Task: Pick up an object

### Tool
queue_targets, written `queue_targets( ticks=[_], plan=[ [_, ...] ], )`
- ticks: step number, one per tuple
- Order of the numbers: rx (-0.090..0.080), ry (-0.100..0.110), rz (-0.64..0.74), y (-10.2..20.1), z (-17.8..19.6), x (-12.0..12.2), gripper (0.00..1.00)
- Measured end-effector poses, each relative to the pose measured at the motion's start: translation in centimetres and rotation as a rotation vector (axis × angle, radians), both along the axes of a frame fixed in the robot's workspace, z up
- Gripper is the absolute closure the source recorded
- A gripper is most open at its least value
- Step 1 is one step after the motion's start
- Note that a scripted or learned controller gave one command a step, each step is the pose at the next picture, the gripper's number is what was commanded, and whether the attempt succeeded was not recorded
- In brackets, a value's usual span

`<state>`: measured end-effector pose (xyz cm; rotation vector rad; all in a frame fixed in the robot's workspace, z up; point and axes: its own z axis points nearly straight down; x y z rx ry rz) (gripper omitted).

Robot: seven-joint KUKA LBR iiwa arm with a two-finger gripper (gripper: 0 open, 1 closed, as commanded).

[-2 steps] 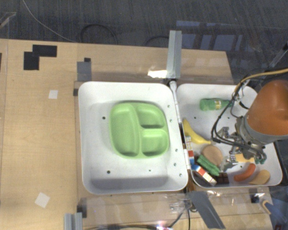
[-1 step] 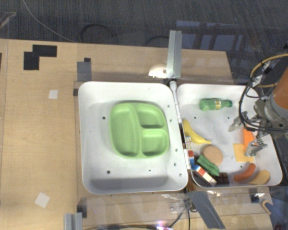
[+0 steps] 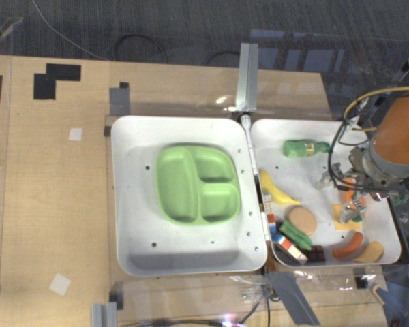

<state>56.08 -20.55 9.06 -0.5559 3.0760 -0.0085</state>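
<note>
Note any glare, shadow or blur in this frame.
Camera view: glare streaks on the metal divider above the bins; soft shadow inside the left bin below the green tray; small items beneath the gripper look blurry.

the arm (image 3: 395,142) enters at the right edge as a rounded body, its upper part a smooth orange dome, with a grey metal collar beneath it. black cables (image 3: 341,148) loop out from the collar's left side, and a yellow-and-black cable arcs over the top of the orange part. below the collar sits darker hardware with small orange and green bits.
</note>
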Motion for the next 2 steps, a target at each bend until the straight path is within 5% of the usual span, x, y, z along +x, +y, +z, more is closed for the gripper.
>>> queue_targets(
  ticks=[1,2],
  plan=[
    [0.003,0.001,-0.049,5.8,0.0,-4.9,0.00],
    [-0.004,0.004,0.359,0.0,4.8,5.1,0.00]
  ],
)
